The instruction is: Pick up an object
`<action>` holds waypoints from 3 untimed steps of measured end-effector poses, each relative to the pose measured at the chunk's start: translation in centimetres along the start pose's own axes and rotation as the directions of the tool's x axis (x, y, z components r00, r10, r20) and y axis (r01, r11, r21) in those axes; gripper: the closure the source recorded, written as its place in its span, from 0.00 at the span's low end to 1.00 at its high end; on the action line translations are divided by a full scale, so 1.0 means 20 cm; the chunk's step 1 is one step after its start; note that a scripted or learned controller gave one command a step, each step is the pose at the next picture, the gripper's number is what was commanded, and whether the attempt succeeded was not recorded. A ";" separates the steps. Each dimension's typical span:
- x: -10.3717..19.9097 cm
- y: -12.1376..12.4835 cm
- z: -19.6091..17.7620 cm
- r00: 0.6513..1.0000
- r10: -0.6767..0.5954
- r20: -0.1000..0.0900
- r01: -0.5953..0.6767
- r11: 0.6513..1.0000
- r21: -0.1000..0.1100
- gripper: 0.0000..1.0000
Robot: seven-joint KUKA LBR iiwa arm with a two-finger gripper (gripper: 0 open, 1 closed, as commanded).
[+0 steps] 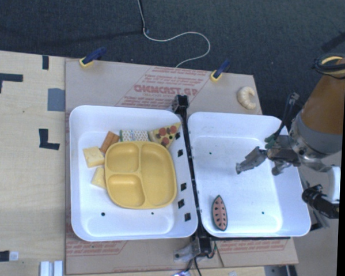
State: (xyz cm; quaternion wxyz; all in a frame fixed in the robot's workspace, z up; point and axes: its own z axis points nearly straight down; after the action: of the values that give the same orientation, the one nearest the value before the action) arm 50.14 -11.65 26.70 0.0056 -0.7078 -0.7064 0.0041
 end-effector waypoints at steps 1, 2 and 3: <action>0.00 0.01 -0.03 1.000 -0.003 0.002 0.004 1.000 -0.012 0.00; -0.05 0.01 0.24 1.000 -0.001 0.001 0.001 1.000 -0.006 0.00; -0.04 0.02 0.57 1.000 -0.002 0.001 0.002 1.000 -0.006 0.00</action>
State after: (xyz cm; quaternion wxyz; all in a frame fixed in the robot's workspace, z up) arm 50.28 -12.49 15.34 0.0034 -0.7070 -0.7072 0.0024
